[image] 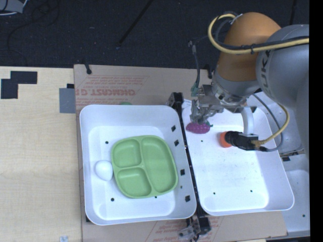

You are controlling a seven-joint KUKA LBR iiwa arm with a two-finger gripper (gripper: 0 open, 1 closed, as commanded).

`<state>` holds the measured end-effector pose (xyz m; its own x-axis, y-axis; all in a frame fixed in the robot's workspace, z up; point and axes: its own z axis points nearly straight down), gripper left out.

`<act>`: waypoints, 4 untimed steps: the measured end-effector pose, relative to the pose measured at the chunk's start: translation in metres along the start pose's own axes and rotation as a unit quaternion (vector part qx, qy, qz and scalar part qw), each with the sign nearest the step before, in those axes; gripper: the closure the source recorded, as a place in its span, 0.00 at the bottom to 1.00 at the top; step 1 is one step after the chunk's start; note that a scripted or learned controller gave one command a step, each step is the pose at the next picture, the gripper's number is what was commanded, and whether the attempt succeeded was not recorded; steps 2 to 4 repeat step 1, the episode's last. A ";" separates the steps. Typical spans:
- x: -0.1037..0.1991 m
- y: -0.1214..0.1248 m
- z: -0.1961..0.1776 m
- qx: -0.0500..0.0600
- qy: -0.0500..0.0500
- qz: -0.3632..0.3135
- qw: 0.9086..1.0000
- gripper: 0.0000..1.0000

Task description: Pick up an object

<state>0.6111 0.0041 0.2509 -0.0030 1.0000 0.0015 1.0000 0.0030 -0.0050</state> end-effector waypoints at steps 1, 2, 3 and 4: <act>0.055 -0.015 0.016 0.000 0.000 0.000 1.000 1.00; 0.055 -0.015 0.016 0.000 0.000 0.000 1.000 1.00; 0.055 -0.015 0.016 0.000 0.000 0.000 1.000 1.00; 0.055 -0.015 0.016 0.000 0.000 0.000 1.000 1.00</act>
